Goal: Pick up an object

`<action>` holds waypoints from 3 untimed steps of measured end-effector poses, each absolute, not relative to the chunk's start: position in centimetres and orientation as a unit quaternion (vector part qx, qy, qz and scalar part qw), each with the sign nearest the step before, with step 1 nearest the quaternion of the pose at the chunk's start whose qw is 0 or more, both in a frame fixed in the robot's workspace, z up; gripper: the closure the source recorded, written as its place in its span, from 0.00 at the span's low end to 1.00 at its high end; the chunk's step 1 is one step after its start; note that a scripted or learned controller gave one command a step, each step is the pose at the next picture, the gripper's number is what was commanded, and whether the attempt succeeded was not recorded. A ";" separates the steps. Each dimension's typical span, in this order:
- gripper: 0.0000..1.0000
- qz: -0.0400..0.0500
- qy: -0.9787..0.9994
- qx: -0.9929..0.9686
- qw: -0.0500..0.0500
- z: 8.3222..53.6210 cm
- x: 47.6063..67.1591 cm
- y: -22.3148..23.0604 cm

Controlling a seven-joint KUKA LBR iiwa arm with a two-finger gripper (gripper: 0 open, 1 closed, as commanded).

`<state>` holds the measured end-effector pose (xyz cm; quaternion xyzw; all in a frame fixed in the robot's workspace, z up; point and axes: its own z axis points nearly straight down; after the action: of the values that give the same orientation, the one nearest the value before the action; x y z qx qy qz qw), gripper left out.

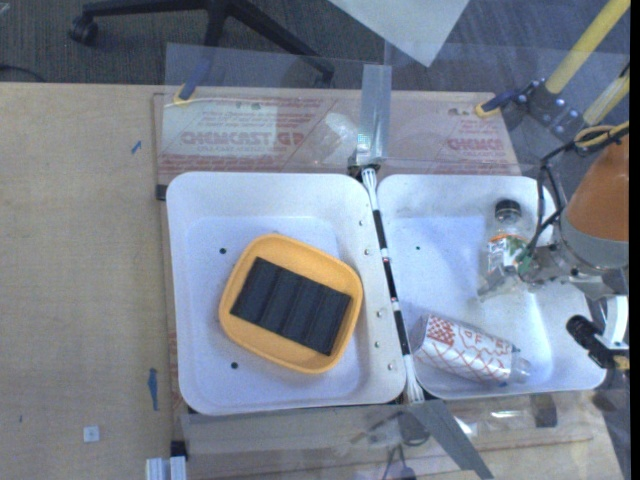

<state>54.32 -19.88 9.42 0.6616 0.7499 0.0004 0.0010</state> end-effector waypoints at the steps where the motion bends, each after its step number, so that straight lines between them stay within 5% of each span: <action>1: 0.00 0.001 0.762 0.647 0.003 8.8 59.8 -18.6; 2: 0.00 0.001 0.762 0.647 0.003 8.8 59.8 -18.6; 3: 0.00 -0.001 0.788 0.616 -0.001 8.6 65.5 -19.0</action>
<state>65.47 -19.00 8.65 0.6161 0.7876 -0.0010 -0.0011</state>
